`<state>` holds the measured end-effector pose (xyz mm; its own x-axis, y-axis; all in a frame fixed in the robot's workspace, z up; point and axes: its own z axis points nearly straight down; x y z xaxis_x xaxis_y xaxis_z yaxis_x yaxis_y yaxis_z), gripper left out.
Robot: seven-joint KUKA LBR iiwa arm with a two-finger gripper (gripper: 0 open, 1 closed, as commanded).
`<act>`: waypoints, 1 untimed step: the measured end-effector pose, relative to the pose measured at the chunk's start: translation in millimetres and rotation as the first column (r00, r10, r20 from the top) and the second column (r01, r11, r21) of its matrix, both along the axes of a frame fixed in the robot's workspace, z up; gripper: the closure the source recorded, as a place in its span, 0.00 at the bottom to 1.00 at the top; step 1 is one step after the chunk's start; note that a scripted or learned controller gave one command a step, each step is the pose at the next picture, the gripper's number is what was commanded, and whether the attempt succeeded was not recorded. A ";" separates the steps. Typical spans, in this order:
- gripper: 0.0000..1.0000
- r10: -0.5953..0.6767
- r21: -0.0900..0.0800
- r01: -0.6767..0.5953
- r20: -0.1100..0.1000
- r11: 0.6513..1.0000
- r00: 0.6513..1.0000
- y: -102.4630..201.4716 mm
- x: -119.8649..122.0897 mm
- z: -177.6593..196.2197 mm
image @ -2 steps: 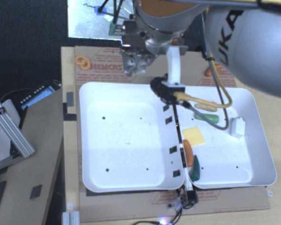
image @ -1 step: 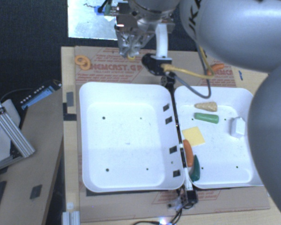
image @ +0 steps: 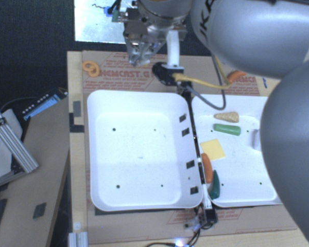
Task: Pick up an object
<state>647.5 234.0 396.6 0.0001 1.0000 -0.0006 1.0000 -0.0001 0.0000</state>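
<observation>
My gripper hangs over the cardboard behind the left bin's far rim, high in the view. I see nothing in it. The right bin holds a tan cone-shaped piece, a green cylinder, a flat yellow square, an orange carrot-like piece and a dark green piece. The last three lie close to the bin's left wall. The arm's grey bulk covers the right bin's right side.
An orange pretzel-like ring lies on the cardboard behind the left bin's far left corner. Another orange object sits behind the right bin, partly under the arm. A yellow cable trails from the wrist over the bins' divide.
</observation>
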 end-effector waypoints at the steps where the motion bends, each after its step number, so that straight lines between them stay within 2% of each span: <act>1: 1.00 -0.001 0.000 0.001 0.003 1.000 1.000 -0.2 21.0 -5.1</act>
